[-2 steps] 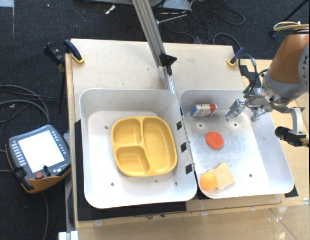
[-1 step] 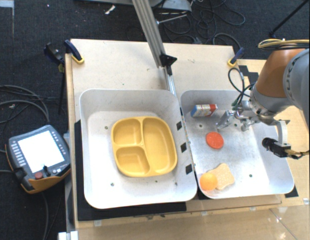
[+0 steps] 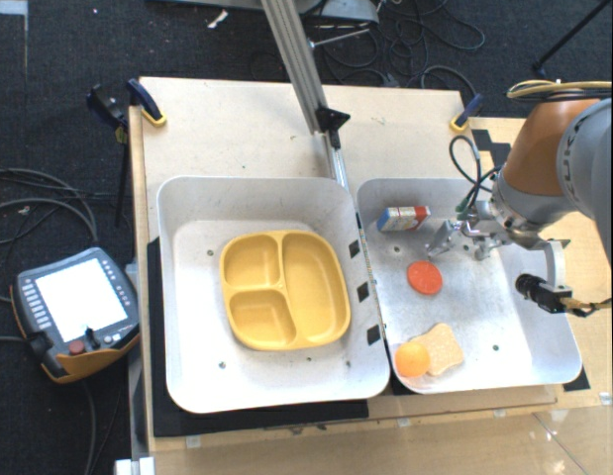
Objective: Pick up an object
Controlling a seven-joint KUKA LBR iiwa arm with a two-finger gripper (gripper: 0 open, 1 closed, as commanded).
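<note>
The right bin (image 3: 524, 349) holds a small can with a red and white label (image 3: 403, 218) lying on its side near the back, a flat red disc (image 3: 424, 277) in the middle, and an orange ball (image 3: 412, 358) touching a tan bread slice (image 3: 444, 347) at the front left corner. My gripper (image 3: 460, 237) hangs over the right bin, just right of the can and above and to the right of the red disc. Nothing shows between its fingers. The grey arm with its orange band (image 3: 544, 151) comes in from the right.
The left bin (image 3: 187, 364) holds a yellow tray with three compartments (image 3: 284, 289). A slanted metal bar (image 3: 298, 52) runs from the top down to the divide between the bins. A teach pendant (image 3: 73, 310) lies off the bench at left. Cables lie behind the bench.
</note>
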